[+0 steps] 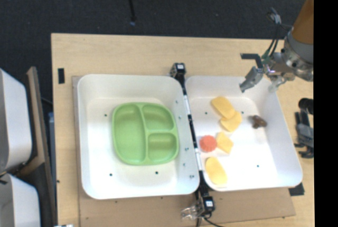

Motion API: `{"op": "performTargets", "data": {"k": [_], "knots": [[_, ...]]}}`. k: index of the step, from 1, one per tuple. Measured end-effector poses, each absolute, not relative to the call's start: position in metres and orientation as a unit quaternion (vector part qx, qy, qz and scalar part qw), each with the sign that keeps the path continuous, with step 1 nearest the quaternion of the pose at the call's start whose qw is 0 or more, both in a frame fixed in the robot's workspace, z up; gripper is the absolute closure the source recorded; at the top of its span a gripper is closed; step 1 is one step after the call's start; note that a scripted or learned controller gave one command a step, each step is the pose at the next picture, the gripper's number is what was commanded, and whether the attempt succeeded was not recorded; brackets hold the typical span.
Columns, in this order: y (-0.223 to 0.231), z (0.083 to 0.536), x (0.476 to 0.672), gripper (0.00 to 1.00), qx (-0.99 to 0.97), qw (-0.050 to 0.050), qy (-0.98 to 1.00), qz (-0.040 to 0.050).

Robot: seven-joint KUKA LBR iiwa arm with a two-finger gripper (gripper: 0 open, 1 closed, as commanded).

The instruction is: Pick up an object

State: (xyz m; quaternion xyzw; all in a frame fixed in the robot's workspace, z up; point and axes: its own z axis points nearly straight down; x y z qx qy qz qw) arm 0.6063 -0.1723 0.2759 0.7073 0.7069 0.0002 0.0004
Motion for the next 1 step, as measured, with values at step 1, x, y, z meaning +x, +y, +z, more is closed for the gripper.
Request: {"op": "performTargets", "data": {"k": [1], "knots": [[-0.1290, 0.2548, 0.6203, 0.00, 0.703, 0.000, 0.711, 0.0000]]}}
